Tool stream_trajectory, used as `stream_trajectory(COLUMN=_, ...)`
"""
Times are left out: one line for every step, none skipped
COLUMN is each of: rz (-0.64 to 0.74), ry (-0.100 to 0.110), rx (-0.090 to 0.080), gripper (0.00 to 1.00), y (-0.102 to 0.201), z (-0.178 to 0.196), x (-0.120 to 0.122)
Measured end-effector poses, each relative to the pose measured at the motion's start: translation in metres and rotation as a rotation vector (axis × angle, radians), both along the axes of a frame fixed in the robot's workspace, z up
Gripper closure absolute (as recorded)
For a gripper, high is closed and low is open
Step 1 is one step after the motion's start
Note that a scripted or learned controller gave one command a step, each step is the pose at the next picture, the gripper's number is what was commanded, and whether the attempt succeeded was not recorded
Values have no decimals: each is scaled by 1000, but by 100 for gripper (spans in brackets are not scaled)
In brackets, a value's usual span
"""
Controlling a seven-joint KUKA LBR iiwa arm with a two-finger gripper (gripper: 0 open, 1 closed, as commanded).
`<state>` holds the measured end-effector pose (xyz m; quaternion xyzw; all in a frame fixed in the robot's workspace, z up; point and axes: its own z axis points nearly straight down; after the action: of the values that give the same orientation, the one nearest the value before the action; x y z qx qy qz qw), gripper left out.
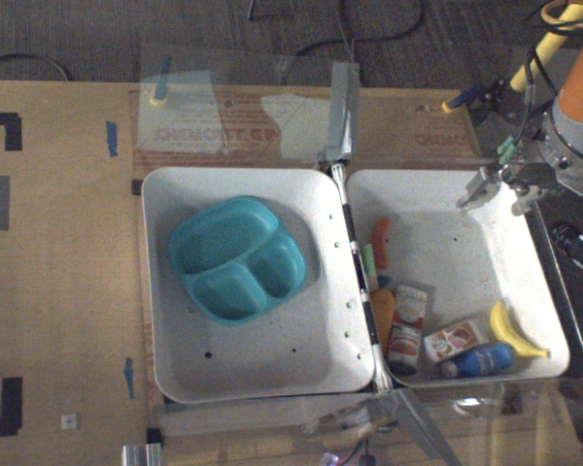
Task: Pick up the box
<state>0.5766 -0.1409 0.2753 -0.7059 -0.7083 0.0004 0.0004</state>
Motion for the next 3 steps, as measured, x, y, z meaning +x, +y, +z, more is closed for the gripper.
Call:
stream_trajectory(rz=31, ry=-2, rx=-1, gripper=0, y=34, z=89, x=-28)
stream_trajectory(rz=116, ry=-1, rx=0, gripper=0, y=40, z=13, x=-28)
stream_trajectory(rz=20, ry=-16, rx=-1, gripper=0, y=31, z=-172, x=-27)
